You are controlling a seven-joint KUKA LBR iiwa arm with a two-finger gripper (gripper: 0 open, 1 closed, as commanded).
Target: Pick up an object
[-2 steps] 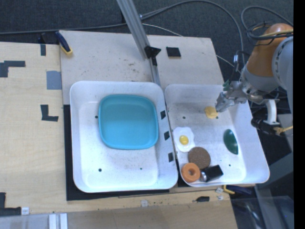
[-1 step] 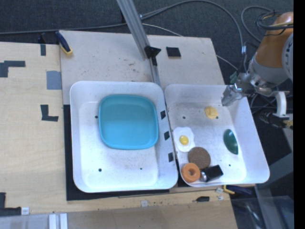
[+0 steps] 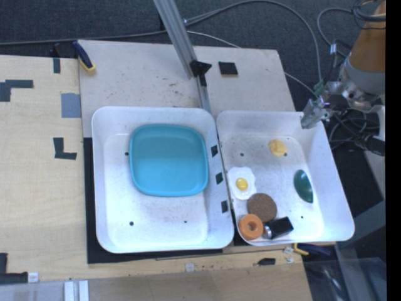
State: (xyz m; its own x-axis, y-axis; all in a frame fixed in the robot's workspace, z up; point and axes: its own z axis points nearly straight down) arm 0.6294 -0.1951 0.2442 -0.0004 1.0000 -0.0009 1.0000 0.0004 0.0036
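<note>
- The gripper (image 3: 311,114) hangs over the far right rim of the right bin (image 3: 332,187); whether it is released or clenched cannot be told, and nothing shows in its grasp
- Nearest candidate is the small yellow piece (image 3: 277,147), lying to the gripper's left and a little nearer the camera
- The green oval piece (image 3: 304,185) lies almost straight toward the near side from the gripper, its long axis running far to near
- Fried egg toy (image 3: 241,183), brown disc (image 3: 261,206), orange ring (image 3: 251,227) and black cylinder (image 3: 278,227) crowd the near left corner
- The left bin (image 3: 106,168) carries a blue plate (image 3: 169,160), well apart from the gripper
</note>
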